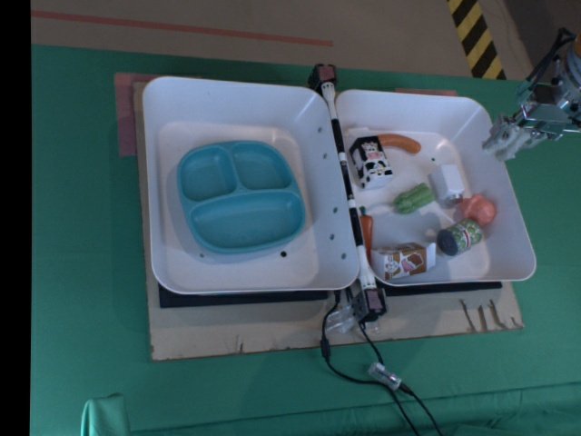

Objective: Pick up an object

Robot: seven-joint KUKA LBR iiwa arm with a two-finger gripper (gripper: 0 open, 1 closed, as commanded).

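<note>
The right bin [505, 214] holds several small toys: a black-and-white cow carton [370, 162], an orange sausage [400, 142], a green vegetable [413, 198], a white block [446, 183], a red-orange fruit [477, 210], a dark can with a green label [459, 238], a brown-and-white carton [404, 261] and a carrot [365, 230] by the divider. My gripper [505, 143] hovers at the right bin's upper right rim, apart from all of them. Its fingers point down and left with a small gap and nothing between them.
The left bin [163, 107] holds a blue three-compartment plate [240, 194]. Both bins sit on a cardboard sheet [272, 339] over green cloth. A hinge bar [345, 175] joins the bins, and a black cable [363, 371] trails off the front.
</note>
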